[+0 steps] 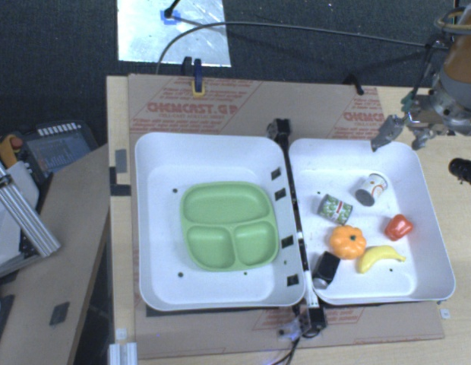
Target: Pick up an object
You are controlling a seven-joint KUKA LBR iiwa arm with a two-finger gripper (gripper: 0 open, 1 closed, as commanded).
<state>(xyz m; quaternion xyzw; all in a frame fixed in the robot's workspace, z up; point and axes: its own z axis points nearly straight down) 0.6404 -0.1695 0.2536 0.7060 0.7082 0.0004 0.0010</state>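
The right bin (425,204) holds several small items: a white cup on its side (371,188), a green can (335,208), an orange pumpkin (347,242), a red pepper (398,226), a yellow banana (380,258) and a black block (325,268). My gripper (403,133) hovers over the bin's far right corner, above and beyond the white cup. It is open, and nothing sits between its fingers (385,134).
In the left bin (156,204) lies a green three-compartment tray (226,225). A black divider strip (289,204) runs between the bins. A cable crosses the dark floor behind the bench, near a silver sheet (171,17).
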